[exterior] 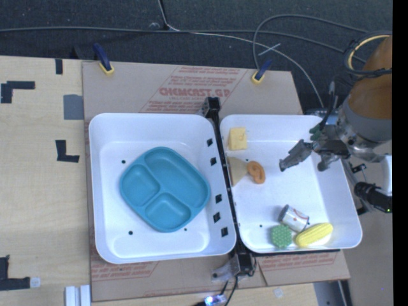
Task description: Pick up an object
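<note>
Camera view: dark two-finger hand (306, 157) poised over upper right of right white bin (331, 190), fingers spread apart and nothing between them; no contact with any item. Candidates: small orange-brown ring-shaped piece (256, 171) near to its left, pale yellow cube (238, 138) by the divider, silver can (294, 218), green knobbly ball (281, 236) and yellow corn cob (314, 234) clustered at front edge; blue compartment tray (164, 188) in left bin. Judged approach step, grasp not yet made: next calls for centring over one item, descending, closing.

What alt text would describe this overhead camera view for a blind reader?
A robot gripper hovers open over the right bin, which holds a cheese block, pretzel, can, green item and corn. The left bin holds a blue plate.
</note>
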Robot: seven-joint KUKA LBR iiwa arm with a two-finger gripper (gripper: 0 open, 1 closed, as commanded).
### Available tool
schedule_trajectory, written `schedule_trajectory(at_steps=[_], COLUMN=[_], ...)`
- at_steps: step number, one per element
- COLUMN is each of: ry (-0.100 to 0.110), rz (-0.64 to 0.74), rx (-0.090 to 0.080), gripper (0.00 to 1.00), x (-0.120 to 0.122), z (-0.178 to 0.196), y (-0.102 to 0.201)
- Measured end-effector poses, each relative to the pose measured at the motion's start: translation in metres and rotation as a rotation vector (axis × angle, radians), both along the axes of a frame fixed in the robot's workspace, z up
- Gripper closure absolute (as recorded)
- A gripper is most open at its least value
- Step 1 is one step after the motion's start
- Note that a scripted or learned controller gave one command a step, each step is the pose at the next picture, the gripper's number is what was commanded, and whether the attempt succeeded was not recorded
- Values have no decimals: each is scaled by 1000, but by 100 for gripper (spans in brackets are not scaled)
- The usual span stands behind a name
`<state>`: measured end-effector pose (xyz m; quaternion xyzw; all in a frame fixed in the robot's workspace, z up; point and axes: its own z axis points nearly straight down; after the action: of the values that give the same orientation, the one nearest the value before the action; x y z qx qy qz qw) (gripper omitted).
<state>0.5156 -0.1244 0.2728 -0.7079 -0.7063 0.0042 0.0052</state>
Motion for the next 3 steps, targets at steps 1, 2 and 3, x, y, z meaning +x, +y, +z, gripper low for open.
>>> schedule_trajectory(at_steps=[1, 2, 3], ry=[-12, -8, -8], rz=[4, 3, 2], rx=[-2, -1, -1], gripper=[0, 0, 0], x=[2, -6, -12], z=[6, -44, -106], y=[0, 7, 4])
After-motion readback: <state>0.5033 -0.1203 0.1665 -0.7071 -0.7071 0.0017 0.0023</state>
